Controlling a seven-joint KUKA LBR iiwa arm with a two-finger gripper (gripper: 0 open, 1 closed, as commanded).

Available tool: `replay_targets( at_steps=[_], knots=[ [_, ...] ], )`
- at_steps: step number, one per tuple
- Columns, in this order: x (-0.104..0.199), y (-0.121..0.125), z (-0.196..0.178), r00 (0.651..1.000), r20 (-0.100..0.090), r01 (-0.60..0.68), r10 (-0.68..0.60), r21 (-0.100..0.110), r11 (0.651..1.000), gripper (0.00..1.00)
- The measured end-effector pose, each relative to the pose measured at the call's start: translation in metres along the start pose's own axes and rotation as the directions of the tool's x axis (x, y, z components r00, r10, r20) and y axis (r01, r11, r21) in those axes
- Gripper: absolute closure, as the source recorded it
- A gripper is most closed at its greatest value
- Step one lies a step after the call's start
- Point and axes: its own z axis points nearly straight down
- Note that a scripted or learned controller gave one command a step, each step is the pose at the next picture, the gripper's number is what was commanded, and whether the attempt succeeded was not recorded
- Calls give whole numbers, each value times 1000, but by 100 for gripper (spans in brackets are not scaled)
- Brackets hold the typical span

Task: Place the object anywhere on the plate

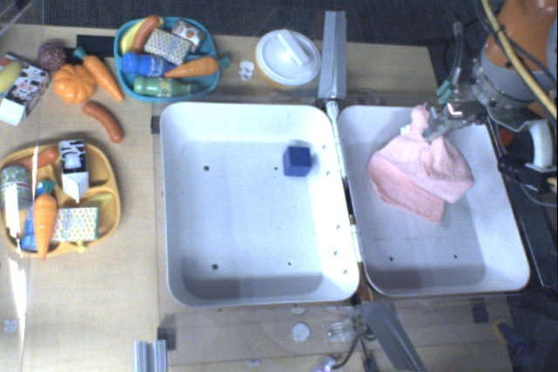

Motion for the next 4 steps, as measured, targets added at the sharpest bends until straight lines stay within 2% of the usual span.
replay_targets(
  at_steps=[1, 2, 3, 4],
  knots=[
    [2, 2, 13, 1000, -1, 6, -6, 0, 1000, 100],
    [50, -15, 5, 917, -1, 400, -400, -2, 917, 100],
    [102, -22, -4, 686, 0, 728, -728, -3, 686, 100],
    [158, -40, -3, 348, 0, 937, -937, -3, 348, 100]
  ],
)
